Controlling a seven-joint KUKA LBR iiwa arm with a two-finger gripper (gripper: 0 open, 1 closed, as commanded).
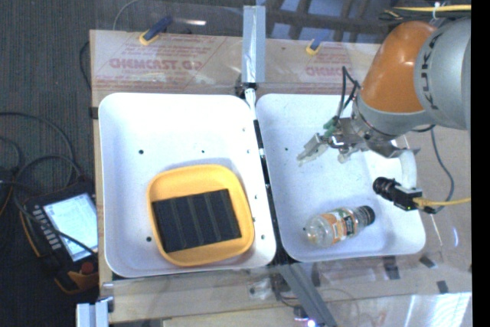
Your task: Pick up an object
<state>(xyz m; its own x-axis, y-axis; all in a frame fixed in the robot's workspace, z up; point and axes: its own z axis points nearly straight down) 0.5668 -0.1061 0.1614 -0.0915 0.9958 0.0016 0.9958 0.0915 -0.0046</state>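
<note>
A small clear plastic bottle [341, 223] with a dark cap lies on its side near the front of the right bin [285, 126]. A yellow tray-like object [200, 214] with a black ribbed top rests in the left bin [138, 126]. My gripper [328, 150] hangs over the middle of the right bin, above and behind the bottle and apart from it. Its fingers [309, 151] are open, with nothing between them.
The arm's orange band and grey body [406, 76] cover the right bin's back right corner. A black cable connector [392, 191] juts over the bin's right side. A divider wall [262, 165] separates the bins. A handheld pendant [61, 224] lies on the floor at left.
</note>
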